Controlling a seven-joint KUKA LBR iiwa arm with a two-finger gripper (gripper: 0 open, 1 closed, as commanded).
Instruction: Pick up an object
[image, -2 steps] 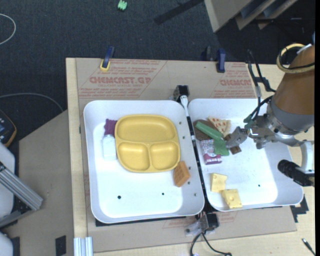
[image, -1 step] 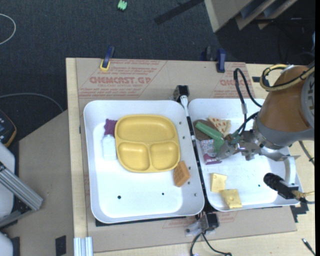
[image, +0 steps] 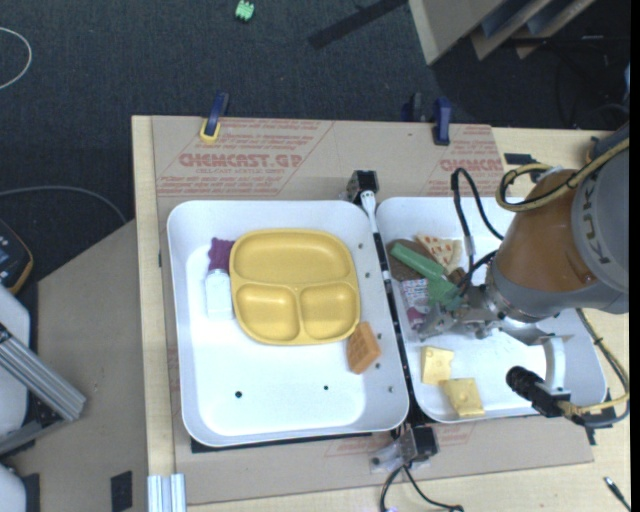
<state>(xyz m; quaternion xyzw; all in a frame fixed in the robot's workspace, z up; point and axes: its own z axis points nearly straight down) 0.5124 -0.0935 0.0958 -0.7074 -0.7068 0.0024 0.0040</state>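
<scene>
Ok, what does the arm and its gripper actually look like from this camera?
The arm is bulky and rounded: grey body with a wide orange band above the wrist. Black and yellow cables loop along its upper side. The gripper is a compact grey metal assembly at the wrist's end; its details blur against the clutter.

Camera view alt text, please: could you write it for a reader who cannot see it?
A grey and orange robot arm's end effector reaches into the right white bin among small items, including a green tool. The left white bin holds a yellow divided plastic tray.
</scene>
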